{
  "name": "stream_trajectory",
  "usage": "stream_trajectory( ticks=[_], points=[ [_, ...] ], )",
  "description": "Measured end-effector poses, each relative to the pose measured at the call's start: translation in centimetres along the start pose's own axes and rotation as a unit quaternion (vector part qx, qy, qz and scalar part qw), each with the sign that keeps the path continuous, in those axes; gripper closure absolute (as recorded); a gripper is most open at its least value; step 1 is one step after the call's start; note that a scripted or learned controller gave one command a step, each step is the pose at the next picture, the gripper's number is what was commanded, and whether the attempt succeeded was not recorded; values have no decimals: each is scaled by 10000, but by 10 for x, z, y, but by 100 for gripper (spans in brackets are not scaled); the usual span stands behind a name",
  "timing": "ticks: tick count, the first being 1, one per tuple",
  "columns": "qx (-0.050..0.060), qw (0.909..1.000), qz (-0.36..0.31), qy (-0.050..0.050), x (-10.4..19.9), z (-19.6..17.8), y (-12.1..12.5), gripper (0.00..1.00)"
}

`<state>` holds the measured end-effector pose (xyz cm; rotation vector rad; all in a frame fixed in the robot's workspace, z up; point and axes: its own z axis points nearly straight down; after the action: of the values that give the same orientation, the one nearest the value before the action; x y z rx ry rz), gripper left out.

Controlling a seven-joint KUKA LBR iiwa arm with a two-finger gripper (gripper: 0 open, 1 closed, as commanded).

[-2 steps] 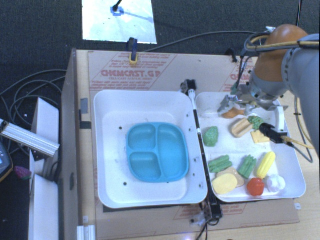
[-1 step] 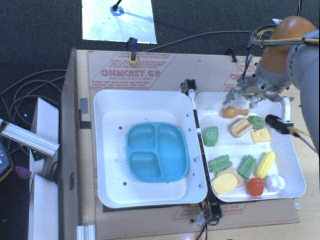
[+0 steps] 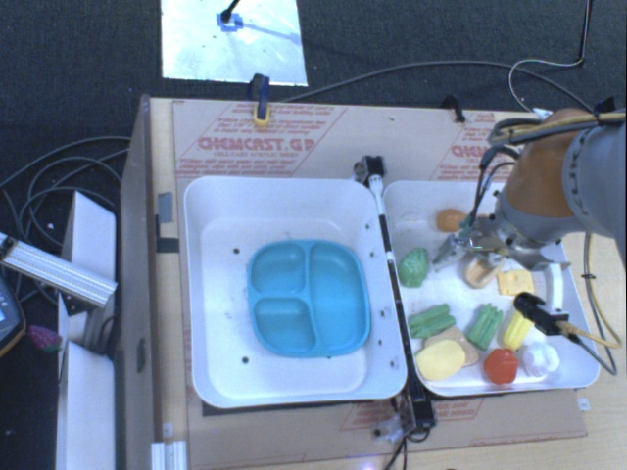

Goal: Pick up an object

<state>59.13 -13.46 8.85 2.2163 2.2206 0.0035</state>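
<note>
My gripper [image 3: 460,250] hangs low over the upper middle of the right bin [image 3: 578,355], with the grey arm and its orange band reaching in from the right. An orange piece [image 3: 451,219] lies just behind it. To its left, by the bin's wall, is a green leafy piece [image 3: 413,265]. Close on its right lie a tan piece [image 3: 479,273] and a yellow cheese wedge [image 3: 514,282]. Nothing shows in its grasp.
At the right bin's front lie two green pieces [image 3: 431,319] [image 3: 484,324], a pale yellow lump [image 3: 441,359], a red tomato [image 3: 501,365], a yellow corn piece [image 3: 515,331] and a white item [image 3: 540,358]. The left bin [image 3: 211,262] holds a blue divided plate [image 3: 353,346].
</note>
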Motion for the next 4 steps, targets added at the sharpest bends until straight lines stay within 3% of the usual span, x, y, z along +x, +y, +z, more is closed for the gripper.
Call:
stream_trajectory(
  ticks=[1,2,3,4],
  points=[
    [147,9999,24,21,-11,5,69,0],
    [177,9998,15,-2,-14,-6,68,100],
    [-4,10000,-20,11,36,-80,60,100],
    [9,10000,-15,14,104,-96,48,100]
  ],
)
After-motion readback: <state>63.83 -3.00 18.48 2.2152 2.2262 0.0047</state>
